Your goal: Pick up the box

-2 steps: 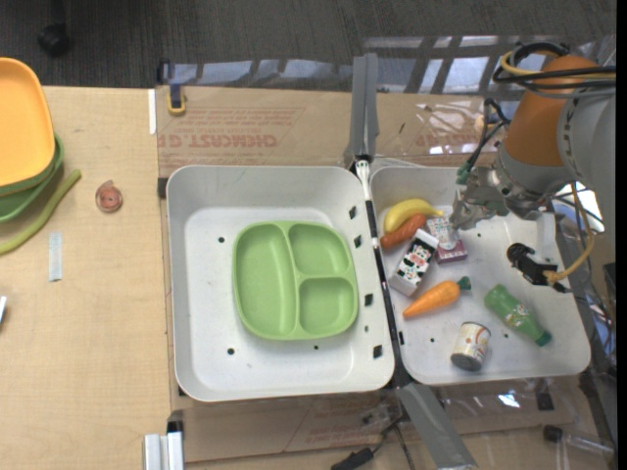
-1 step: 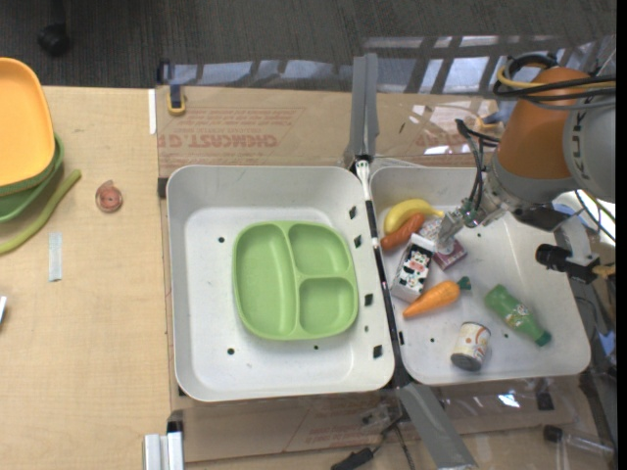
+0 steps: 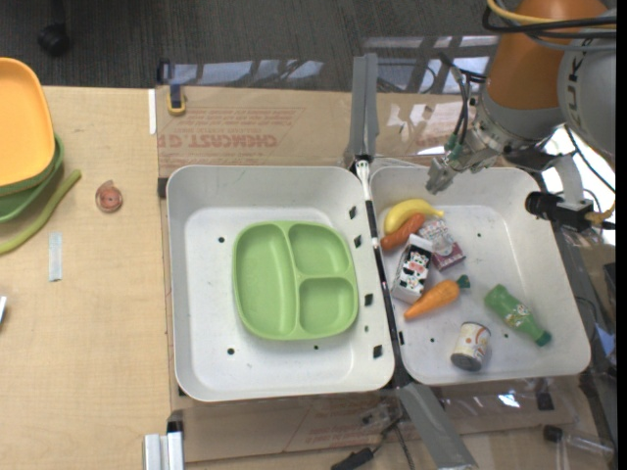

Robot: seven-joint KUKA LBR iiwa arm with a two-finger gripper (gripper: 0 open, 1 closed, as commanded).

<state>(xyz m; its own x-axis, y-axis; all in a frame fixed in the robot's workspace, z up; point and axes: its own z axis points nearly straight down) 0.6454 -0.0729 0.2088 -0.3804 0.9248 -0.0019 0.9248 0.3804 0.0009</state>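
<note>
**Arm above the far edge of the right bin, box lying among the toys**

The bench is a light wood table (image 3: 88, 360) with a flat sheet of brown cardboard (image 3: 255, 130) under the two white bins. Behind it the floor is dark grey carpet (image 3: 274, 18).

The left bin (image 3: 196, 360) holds a green tray (image 3: 294, 280) with three parts. To the left on the table sit a stack of yellow and green plates (image 3: 22, 155) and a small pink round thing (image 3: 109, 197).

The right bin (image 3: 549, 360) holds the toys. The box (image 3: 413, 268), small and white with black marks, lies near the bin's left wall. A yellow banana (image 3: 409, 213) is just behind it, and an orange carrot (image 3: 432, 299) is just in front. A small shiny packet (image 3: 440, 240) lies beside it. A green bottle (image 3: 516, 314) and a little white cup (image 3: 471, 345) lie farther to the right.

The gripper (image 3: 443, 174) hangs over the far edge of the right bin, near the banana and apart from the box. It holds nothing. How wide it stands is too small to tell.
</note>
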